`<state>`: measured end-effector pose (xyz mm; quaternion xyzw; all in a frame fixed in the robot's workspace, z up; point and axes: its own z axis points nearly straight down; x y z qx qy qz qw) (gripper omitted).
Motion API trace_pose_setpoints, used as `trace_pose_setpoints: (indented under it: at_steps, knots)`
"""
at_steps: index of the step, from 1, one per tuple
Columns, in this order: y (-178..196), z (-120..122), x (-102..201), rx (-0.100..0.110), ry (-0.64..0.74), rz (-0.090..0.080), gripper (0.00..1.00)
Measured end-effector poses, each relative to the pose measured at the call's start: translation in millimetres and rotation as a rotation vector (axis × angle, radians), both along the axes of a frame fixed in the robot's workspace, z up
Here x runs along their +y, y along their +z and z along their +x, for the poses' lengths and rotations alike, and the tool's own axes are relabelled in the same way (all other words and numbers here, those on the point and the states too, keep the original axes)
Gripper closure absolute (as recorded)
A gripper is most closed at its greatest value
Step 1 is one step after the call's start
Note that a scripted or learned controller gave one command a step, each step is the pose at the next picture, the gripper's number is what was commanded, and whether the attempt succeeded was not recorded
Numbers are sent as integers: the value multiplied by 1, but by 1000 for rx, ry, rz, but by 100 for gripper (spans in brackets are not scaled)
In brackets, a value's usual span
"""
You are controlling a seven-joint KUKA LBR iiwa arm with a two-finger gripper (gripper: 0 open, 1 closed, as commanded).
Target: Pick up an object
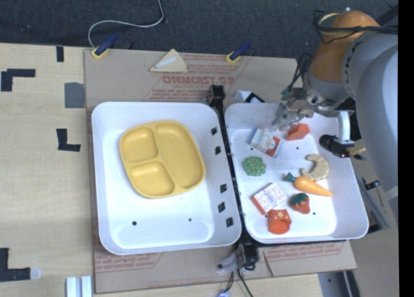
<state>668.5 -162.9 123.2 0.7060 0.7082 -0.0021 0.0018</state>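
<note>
Jaws parted — gripper [286,118] | above right bin [349,224] — beside carton [264,141]

Both white bins, the left bin [107,179] and the right bin [343,218], look like smooth plastic with a soft sheen. The yellow divided tray [162,158] is glossy moulded plastic. Under them a brown cardboard sheet [187,82] lies matt, printed in faded red. The desk [39,179] at the frame's left shows pale wood grain. The carrot [312,186] and broccoli [254,165] seem matt toy plastic. The arm's grey casing [381,95] is smooth, its orange band [333,50] shiny.
</note>
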Motion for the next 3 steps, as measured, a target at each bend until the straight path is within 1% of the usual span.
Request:
trace_pose_setpoints:
  at_steps: [1,2,3]
  knots:
    - [-1,0,0,1,0,0,0]
    - [10,0,0,0,1,-2,100]
    - [9,0,0,1,1,-2,0]
